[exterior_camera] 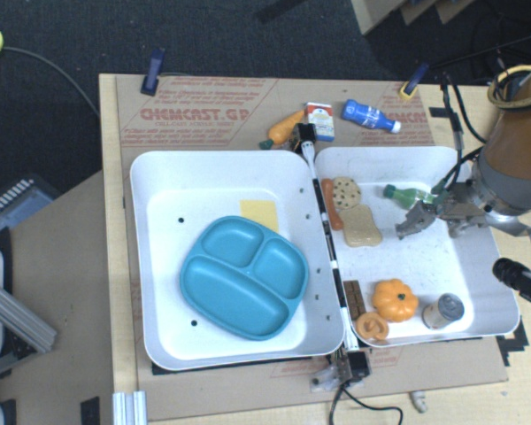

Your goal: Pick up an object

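Observation:
My gripper (415, 216) hangs over the right bin (478, 308), in its upper middle part. Just to its upper left lies a green bottle (402, 193), touching or nearly touching the gripper; I cannot make out whether it is held. Left of the gripper lie a tan bread slice (364, 227), a round cookie (344, 190) and a reddish strip (333, 209). Along the bin's near edge sit an orange pumpkin (396, 299), a donut (372, 327), a small can (446, 309) and a brown bar (353, 297).
The left bin (159, 237) holds a blue divided plate (243, 275) and a yellow cheese slice (259, 212). Behind the bins on the board lie a carrot (284, 129), a small carton (319, 120) and a blue bottle (370, 116). The arm's orange band (516, 144) rises at the right.

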You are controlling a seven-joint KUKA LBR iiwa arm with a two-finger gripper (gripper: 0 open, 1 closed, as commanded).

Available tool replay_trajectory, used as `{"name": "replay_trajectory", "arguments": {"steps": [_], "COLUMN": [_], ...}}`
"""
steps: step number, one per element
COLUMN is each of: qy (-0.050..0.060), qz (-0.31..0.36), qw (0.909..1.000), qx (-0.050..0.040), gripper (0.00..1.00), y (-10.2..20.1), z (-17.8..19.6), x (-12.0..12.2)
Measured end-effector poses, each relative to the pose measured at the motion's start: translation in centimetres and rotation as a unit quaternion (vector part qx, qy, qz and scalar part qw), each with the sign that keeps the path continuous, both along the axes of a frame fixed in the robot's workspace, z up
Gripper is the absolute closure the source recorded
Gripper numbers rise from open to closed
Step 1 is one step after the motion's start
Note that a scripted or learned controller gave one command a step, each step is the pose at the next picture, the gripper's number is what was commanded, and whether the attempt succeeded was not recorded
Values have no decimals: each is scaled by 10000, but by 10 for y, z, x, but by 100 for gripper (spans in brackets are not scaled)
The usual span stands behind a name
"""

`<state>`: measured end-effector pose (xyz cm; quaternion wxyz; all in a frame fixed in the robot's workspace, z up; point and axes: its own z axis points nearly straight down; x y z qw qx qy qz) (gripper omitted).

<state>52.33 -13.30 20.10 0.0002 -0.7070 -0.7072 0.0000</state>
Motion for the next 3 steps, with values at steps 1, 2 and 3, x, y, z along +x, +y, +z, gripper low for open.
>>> {"name": "replay_trajectory", "arguments": {"steps": [1, 2, 3], "qy": [-2, -17, -12], "qz": [-4, 11, 0], "qw": [10000, 10000, 10000], "qx": [-2, 1, 3], "gripper": [0, 0, 0], "y": [-2, 33, 18], "z": [-117, -93, -114], "x": [-31, 47, 54]}}
